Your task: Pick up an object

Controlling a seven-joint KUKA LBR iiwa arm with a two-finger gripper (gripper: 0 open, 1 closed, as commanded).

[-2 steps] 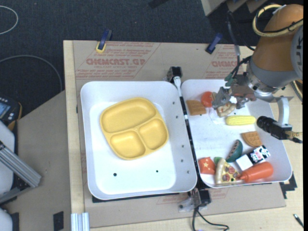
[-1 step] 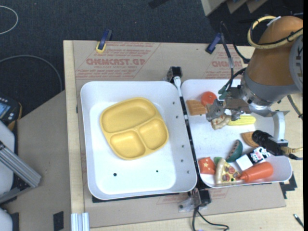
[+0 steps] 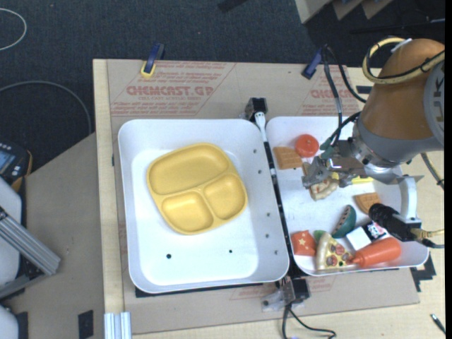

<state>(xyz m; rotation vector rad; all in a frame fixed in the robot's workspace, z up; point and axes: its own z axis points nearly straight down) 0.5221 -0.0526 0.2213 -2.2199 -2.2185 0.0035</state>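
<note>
My gripper (image 3: 322, 177) hangs low over the upper middle of the right bin (image 3: 282, 189). A tan, lumpy toy (image 3: 325, 190) lies right under it, partly hidden by the gripper. A red tomato (image 3: 306, 145) and a brown toast slice (image 3: 287, 158) lie just to the gripper's upper left. Along the bin's front edge are a red box with a star (image 3: 303, 241), a pizza slice (image 3: 332, 253), a green piece (image 3: 344, 222) and an orange carrot (image 3: 382, 251).
The left bin (image 3: 134, 210) holds a yellow divided plate (image 3: 195, 187). An orange cracker (image 3: 365, 202) and a white-and-black toy (image 3: 362, 234) lie right of the gripper, beneath the arm. A thin yellow piece (image 3: 361, 181) shows beside the wrist.
</note>
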